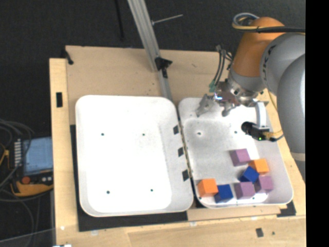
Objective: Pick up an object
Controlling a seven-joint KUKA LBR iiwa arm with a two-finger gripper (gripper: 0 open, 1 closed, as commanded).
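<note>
The claw hangs over the far end of the right bin, with nothing in it.

The claw (213, 105) has its two fingers spread apart, and there is only bare white bin floor under them. The blocks sit well apart from it, at the near end of the right bin (205, 138): an orange block (208, 187), a blue block (224, 193), purple blocks (240, 156), and more beside them. The left bin (128, 153) rests next to it on the table (103, 71).

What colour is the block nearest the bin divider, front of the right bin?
Orange, seen in the camera view, beside a blue block.
</note>
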